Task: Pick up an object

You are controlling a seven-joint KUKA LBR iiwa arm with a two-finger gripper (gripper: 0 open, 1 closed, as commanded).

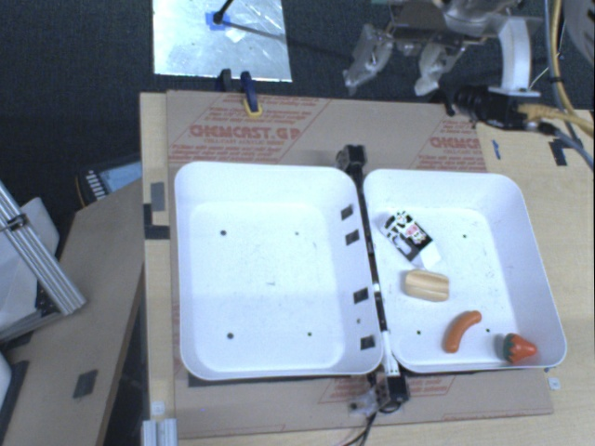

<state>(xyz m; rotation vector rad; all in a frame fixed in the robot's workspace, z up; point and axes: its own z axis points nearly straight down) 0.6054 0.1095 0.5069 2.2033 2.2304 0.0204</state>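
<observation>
Toys are lying in the right bin [521,203], and any one of them could be the thing to pick up. A black and white cow toy [407,233] is sitting near the bin's left wall, toward the far edge. A tan bread roll [427,285] is lying just below it, near the middle. An orange sausage [462,331] is resting by the near edge, and a red and green strawberry [518,347] is tucked in the near right corner. The left bin [270,351] is sitting beside it. The gripper [402,65] is hanging high past the far edge of the bins, with its fingers spread apart and nothing between them. I think the roll is the easiest pick, because it is lying apart from walls and other toys. The arm should be coming straight down over it, keeping fingers wide until they are on both sides, then squeezing gently.
</observation>
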